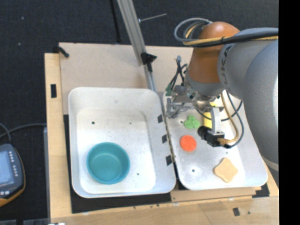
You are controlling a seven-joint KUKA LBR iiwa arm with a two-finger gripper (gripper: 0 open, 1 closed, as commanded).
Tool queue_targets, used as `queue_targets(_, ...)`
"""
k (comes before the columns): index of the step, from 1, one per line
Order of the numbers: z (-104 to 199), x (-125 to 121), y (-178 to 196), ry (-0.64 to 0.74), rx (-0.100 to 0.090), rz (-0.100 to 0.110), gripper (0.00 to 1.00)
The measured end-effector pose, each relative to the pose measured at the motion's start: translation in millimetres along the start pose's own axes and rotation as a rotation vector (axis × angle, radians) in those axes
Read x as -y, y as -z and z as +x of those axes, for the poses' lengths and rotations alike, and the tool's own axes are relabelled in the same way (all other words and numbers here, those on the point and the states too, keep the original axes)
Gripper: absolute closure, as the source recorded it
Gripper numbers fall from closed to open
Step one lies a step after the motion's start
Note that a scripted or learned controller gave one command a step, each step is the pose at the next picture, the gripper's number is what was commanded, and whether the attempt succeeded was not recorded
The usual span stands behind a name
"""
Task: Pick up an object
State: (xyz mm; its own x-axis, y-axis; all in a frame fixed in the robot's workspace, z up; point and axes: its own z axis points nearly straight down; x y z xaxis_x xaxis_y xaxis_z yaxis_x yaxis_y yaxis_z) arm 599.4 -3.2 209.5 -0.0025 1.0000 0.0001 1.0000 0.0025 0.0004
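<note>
- Two shallow white bins sit side by side on the worktop [103,64]: the left bin [79,102] fills the centre-left of the frame, and the right bin [248,170] lies at centre-right.
- The left bin holds one item, a teal bowl [108,162], upright, in its lower-left part.
- The right bin holds three small items. A green object [191,123] lies toward the upper middle of the bin. An orange-red round object [188,143] lies just below it, apart from it. A tan, sponge-like block [226,170] lies toward the lower right, well apart from the other two.
- The arm [262,74] enters from the right of the frame; its orange band [208,55] stands above the wrist, over the upper part of the right bin.
- The tool [176,108] hangs at the upper-left corner of the right bin, close to the wall shared by the bins. It is near the green object, up and to the left of it, and no item shows between its fingers. From where I stand I cannot tell whether the tool is open or closed; wrist hardware and cables obscure it.
- A yellow and black fitting [213,125] on the wrist assembly hangs just right of the green object.
- A slanted metal post [133,32] rises from the worktop toward the top of the frame.
- A handheld control unit [9,172] rests at the lower-left edge of the frame, off the worktop.
</note>
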Motion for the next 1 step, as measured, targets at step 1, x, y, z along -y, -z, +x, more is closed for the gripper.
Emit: queue_targets(1, 48.2, -17.9, -2.3, 0.000, 0.000, 0.000, 1.00)
